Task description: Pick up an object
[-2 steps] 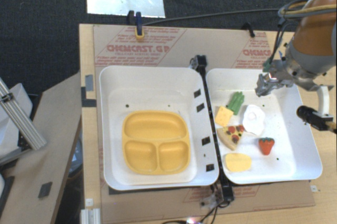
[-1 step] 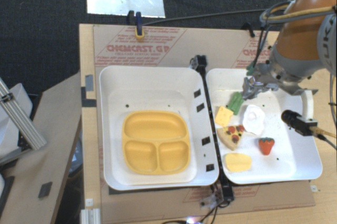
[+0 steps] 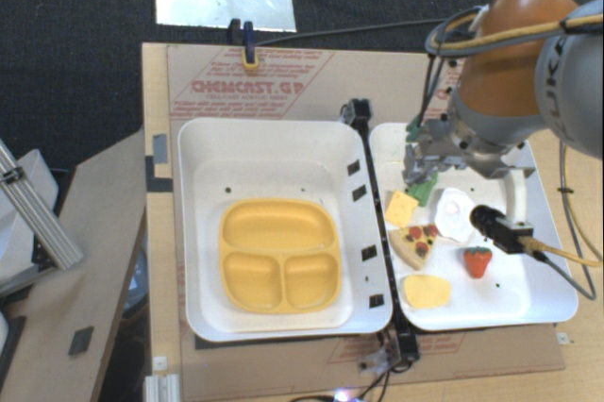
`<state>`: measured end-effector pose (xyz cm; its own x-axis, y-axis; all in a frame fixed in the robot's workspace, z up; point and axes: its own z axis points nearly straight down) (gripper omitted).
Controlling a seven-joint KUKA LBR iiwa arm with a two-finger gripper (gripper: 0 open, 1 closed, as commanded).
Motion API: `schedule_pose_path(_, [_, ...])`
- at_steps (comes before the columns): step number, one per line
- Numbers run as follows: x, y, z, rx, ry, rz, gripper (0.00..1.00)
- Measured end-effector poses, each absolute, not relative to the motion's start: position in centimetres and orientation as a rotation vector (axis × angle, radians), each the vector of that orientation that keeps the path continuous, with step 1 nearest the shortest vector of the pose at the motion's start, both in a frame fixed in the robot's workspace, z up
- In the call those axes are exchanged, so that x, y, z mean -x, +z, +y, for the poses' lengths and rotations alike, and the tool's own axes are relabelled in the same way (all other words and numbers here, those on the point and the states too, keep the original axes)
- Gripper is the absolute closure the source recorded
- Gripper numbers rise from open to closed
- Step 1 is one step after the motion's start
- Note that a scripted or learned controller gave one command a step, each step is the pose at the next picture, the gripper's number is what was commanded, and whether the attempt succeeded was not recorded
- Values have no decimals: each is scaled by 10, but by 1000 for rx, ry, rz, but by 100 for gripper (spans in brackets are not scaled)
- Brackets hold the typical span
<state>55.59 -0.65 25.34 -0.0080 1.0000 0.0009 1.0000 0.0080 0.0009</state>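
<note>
Brown bench board [image 3: 274,79] is laid under two white bins. At left, the left bin [image 3: 208,155] is occupied by a yellow divided tray [image 3: 279,255]. In the right bin [image 3: 547,296], a yellow cheese slice [image 3: 401,209], a pizza slice [image 3: 415,244], a pale yellow piece [image 3: 427,292], a white piece [image 3: 453,211] and a strawberry [image 3: 478,261] are clustered. The gripper [image 3: 420,174] is hung over the bin's upper left, just above the cheese slice; its opening cannot be told. A vertical descent is judged best, kept off the centre divider. Open floor is left toward the right rim.

Arm low, tool [image 3: 422,166] prob. down
</note>
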Motion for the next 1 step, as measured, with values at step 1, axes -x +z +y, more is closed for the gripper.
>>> schedule_pose_path(1, [-540,251,43,-2212,1,2232,100])
